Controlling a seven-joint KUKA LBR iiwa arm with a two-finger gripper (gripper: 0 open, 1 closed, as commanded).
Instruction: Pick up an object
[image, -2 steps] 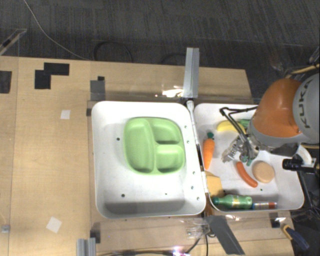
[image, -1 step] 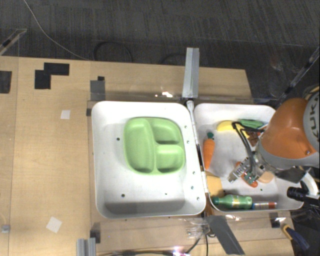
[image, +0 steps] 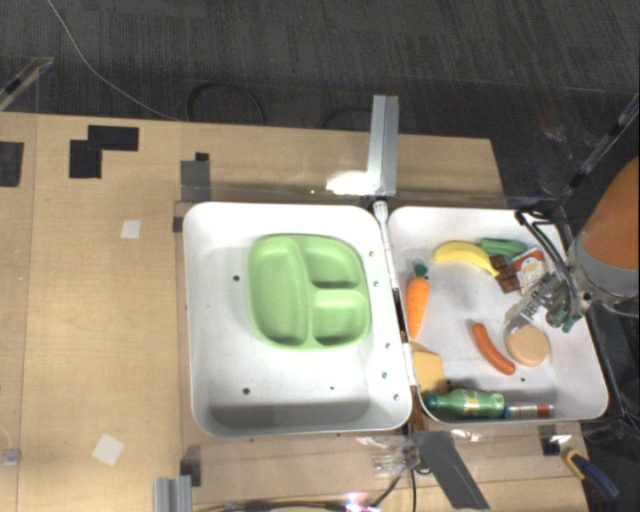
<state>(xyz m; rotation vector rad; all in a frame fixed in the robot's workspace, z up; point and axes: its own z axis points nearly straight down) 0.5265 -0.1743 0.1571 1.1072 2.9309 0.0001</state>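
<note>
Several small objects lie in the right bin (image: 596, 400), and the one nearest the gripper (image: 528, 312) is a round tan piece, like a bun or cookie (image: 528, 347), at the frame's right, just below the fingertips. Whether the jaws are spread or closed cannot be told at this size, and nothing is seen between them. Just left of the tan piece lies a red sausage (image: 493, 348), close enough that a careless descent could nudge it. To do the step well, the arm should centre over the tan piece, straddle it and come straight down, keeping off the sausage and the bin's right wall. Farther out, a banana (image: 463, 256) and a green item (image: 503, 246) lie toward the upper part of the bin, a carrot (image: 416, 303) by its left wall, and a green bottle (image: 466, 404) along its lower edge. The left bin (image: 210, 330) holds a green divided tray (image: 306, 290).
</note>
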